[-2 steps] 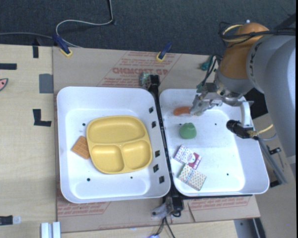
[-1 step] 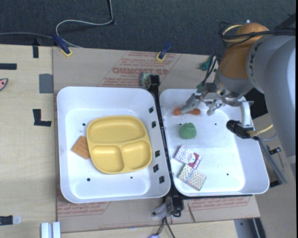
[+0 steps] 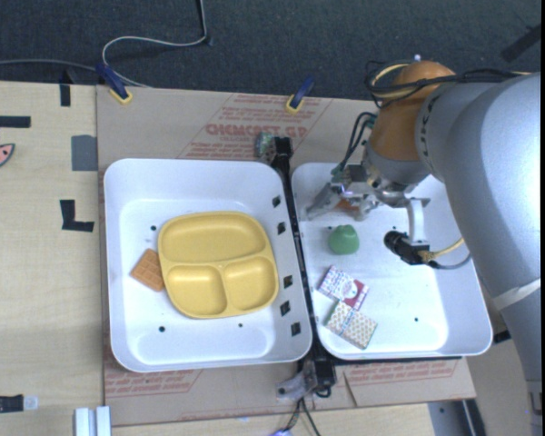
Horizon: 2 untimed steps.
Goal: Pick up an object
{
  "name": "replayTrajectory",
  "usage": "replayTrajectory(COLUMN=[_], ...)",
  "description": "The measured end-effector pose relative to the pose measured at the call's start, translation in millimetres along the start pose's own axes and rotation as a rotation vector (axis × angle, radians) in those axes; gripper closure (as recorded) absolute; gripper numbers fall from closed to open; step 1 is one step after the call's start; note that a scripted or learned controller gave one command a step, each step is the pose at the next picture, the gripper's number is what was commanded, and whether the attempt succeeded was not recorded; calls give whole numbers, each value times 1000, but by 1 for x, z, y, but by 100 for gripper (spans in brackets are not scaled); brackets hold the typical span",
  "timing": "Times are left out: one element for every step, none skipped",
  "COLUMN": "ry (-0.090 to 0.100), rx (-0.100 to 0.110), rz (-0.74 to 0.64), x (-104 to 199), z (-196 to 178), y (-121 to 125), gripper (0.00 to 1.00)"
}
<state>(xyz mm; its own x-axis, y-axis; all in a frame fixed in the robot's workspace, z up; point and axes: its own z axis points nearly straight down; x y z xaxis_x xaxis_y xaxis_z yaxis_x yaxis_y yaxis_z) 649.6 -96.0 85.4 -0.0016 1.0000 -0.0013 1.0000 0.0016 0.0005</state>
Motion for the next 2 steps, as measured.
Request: replayTrajectory(ry=[0, 1], rx=[-1, 0], rz=[-1, -1], x=[0, 1], z=[-10, -20], y=[0, 0], gripper=[100, 100])
